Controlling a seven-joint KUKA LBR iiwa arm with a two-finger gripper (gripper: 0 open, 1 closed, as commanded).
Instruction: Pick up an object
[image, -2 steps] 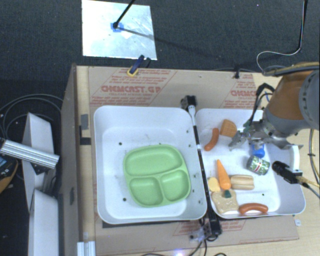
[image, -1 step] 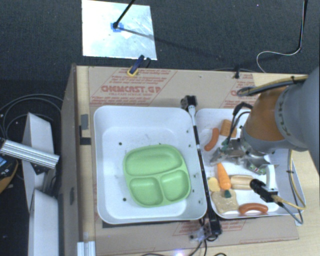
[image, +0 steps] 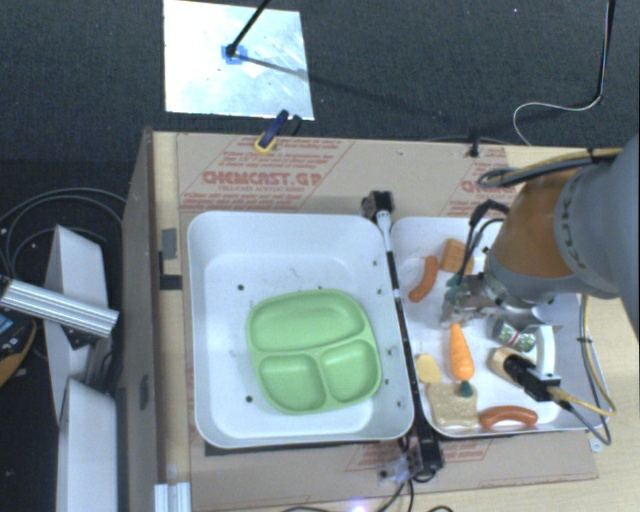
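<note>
Gripper (image: 458, 306) down in the right bin (image: 570, 425), hovering just at 12 o'clock of the carrot (image: 460, 352); whether its fingers are spread or pinched, I cannot tell from here. Carrot lies lengthways mid-bin, sausage (image: 424, 279) at its 11 o'clock, another sausage (image: 508, 418) at 5. Looks light, stiff, smooth and tapered, likely slippery: best taken across the thick middle.

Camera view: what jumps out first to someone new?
The light green divided tray lying in the left bin. Then the grey-and-orange arm reaching in from the right, its gripper low over the right bin, just above a toy carrot among scattered play food.
</note>
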